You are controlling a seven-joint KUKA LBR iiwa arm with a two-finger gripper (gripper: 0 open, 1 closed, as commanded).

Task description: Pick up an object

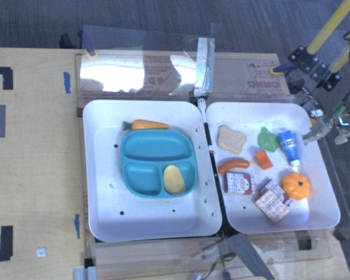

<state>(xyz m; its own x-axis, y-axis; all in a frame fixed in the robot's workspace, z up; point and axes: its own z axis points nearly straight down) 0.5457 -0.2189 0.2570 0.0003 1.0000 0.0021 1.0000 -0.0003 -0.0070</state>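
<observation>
The right bin (324, 212) holds several items: a slice of bread (231, 139), a green leafy piece (268, 139), a blue and white tube (289, 146), a small orange block (263, 160), a sausage (233, 165), a red and white packet (239, 184), a small patterned carton (272, 202) and an orange pumpkin (296, 186). My gripper (328, 130) hangs at that bin's right rim, just right of the blue tube and apart from it. Nothing shows in its grasp.
The left bin (99, 174) carries a blue divided tray (154, 147) with a yellow potato-like item (174, 179) in its lower right compartment. A carrot (150, 125) lies behind the tray. A yellow-barred frame (329, 25) stands at the top right.
</observation>
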